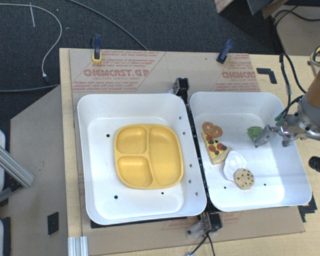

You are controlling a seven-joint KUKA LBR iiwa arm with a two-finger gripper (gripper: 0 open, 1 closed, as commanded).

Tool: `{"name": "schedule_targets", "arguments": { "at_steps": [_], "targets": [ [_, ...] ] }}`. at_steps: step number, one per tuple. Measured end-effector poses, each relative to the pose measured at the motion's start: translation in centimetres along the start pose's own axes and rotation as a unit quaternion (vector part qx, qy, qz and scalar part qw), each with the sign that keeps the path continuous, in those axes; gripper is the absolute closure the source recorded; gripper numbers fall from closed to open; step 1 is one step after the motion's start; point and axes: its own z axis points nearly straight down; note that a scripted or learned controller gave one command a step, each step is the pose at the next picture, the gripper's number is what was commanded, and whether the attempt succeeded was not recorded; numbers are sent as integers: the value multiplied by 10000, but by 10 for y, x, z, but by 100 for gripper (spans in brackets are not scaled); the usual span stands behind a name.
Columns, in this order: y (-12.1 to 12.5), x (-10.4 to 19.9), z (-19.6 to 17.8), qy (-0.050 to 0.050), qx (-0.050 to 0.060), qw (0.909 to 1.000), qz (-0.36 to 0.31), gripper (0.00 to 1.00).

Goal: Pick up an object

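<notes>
Looks like a robotics lab: two white bins (133,108) clamped with blue clips (97,49) onto a printed board (117,71), loose cables (37,31) across dark carpet (149,15), toy food, aluminium framing (10,164) at the left

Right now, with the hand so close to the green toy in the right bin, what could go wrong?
1. The hand touches the green toy from the side, so it may push it away.
2. The pretzel, pizza slice and cookie lie close together; a slide could disturb them.
</notes>
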Motion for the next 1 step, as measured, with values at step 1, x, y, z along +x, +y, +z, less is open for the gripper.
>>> {"name": "schedule_targets", "arguments": {
  "at_steps": [1],
  "targets": [
    [3, 3, 62, -3, -7, 10000, 1, 0]
  ]
}}
